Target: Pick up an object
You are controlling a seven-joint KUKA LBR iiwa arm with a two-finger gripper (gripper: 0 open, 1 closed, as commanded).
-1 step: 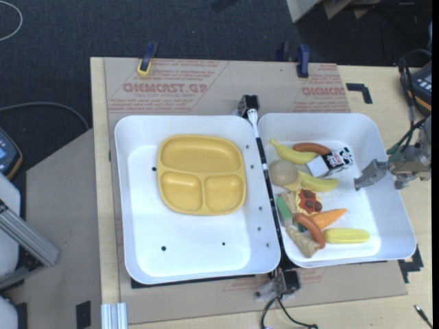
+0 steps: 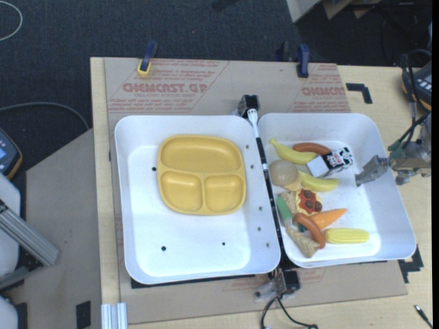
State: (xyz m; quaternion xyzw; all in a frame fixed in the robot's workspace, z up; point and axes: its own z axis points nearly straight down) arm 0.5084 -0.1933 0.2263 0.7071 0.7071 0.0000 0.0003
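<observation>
Your pincer (image 2: 365, 172) hovers over the right bin (image 2: 384, 214), its opening impossible to tell, so you are only approaching; next, drop toward the toy food (image 2: 312, 208) heaped on the bin's left side.

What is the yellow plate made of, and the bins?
The plate looks like moulded plastic: one even yellow, matte, with rounded dividers between three sections. The bins look like thin white plastic too, smooth and slightly glossy with rounded rims, though I can't be sure.
</observation>
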